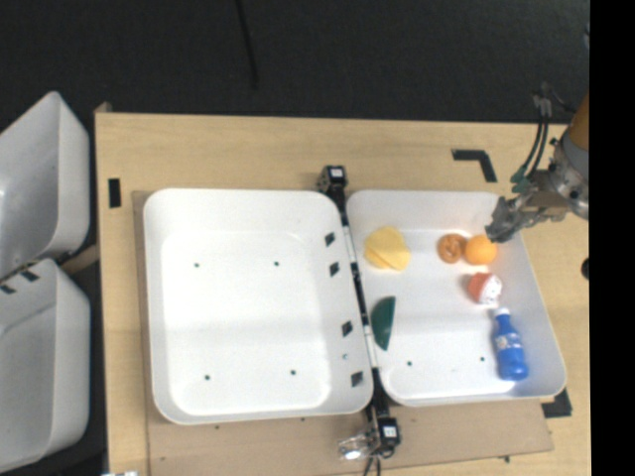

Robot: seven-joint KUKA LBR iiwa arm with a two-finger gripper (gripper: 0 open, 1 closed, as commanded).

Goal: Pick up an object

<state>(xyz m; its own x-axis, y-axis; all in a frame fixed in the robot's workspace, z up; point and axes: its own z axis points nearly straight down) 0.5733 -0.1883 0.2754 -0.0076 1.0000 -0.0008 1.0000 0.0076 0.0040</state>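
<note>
Sitting just beside fingers [503,221]: orange ball [481,250].

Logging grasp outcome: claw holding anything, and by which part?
Cannot tell. The claw sits by the orange ball, but nothing is visibly between its tips.

You see little of the arm [573,157] at the right side of the scene. Its wrist is a rounded grey metal body, and just above it runs an orange band [579,117], partly cut off by the frame. Thin dark cables [541,137] loop along the left side of the wrist, bowing outward from a small dark fitting at their far end down to the grey body. Below the wrist, a paler grey block carries the gripper [500,224], which is dark grey to black, narrow, and tapers to the left. No screws or markings are sharp enough for you to read at this size.
</note>
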